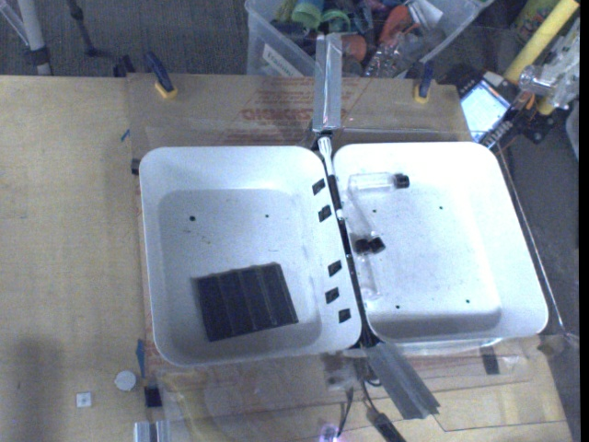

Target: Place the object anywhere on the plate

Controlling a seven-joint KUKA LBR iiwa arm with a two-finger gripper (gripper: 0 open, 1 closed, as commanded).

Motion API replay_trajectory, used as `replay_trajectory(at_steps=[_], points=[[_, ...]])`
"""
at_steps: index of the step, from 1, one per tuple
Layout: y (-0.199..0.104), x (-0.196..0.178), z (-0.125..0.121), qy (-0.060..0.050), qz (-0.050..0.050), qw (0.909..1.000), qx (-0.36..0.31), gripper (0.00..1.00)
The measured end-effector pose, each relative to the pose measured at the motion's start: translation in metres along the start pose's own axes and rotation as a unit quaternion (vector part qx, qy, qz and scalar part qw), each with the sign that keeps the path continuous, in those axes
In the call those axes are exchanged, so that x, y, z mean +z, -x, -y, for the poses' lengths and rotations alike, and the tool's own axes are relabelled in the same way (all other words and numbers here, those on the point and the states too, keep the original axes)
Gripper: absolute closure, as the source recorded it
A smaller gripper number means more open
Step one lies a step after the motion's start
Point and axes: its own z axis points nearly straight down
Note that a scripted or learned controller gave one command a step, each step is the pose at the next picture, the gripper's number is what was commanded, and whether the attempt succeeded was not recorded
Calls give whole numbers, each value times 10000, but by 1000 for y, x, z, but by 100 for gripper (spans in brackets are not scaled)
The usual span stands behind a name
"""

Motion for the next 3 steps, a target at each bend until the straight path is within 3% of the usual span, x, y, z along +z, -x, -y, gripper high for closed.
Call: replay_trajectory(at_steps=[1, 2, 3], points=[[-31, 0, -130, 9, -39, 9993, 382, 100], [-11, 0, -22, 6, 3, 9815, -1913, 100], [-10, -13, -23, -1, 62, 9816, -1909, 100]])
